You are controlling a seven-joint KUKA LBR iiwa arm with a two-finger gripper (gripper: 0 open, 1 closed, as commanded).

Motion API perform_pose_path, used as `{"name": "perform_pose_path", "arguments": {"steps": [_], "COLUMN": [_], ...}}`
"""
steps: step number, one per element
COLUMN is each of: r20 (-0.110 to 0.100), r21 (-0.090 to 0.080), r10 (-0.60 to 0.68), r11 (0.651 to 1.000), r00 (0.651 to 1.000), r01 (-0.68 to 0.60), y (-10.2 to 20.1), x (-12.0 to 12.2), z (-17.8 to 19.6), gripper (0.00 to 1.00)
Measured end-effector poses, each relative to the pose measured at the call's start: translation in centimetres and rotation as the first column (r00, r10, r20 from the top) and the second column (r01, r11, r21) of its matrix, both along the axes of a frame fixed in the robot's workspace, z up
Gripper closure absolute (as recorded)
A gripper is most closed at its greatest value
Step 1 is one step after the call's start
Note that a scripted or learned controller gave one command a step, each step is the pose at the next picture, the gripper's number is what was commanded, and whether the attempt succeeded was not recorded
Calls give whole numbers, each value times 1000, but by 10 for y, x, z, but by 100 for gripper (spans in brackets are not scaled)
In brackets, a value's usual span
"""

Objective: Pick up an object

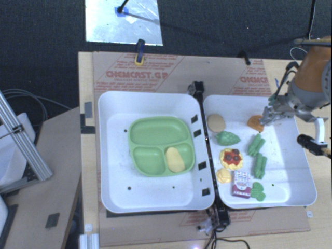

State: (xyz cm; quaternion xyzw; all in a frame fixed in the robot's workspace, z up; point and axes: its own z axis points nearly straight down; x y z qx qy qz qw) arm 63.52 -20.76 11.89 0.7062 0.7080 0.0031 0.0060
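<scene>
The right bin (295, 162) holds several toy foods. An orange piece (254, 122) lies near its far side, with my gripper (266, 118) right beside it on its right, low over the bin. A tan round bun (216, 122) sits at the far left, a green leafy piece (227, 137) just below it. Further down lie a pizza-like yellow and red piece (231, 158), a small yellow piece (224, 176), two green pods (256, 144) (260, 166), a red and white packet (241, 184) and a green lump (258, 192).
The left bin (114, 113) bears a green divided tray (155, 145) with a yellow piece (175, 159) in its lower right compartment. A black divider (203, 139) runs between the bins. The arm (311, 82) enters from the right.
</scene>
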Motion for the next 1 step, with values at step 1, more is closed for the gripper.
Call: {"name": "perform_pose_path", "arguments": {"steps": [1], "r20": [-1], "r21": [0], "r10": [0], "r11": [1000], "r00": [1000], "r01": [0], "y": [0], "x": [0], "z": [-1], "gripper": [0]}}
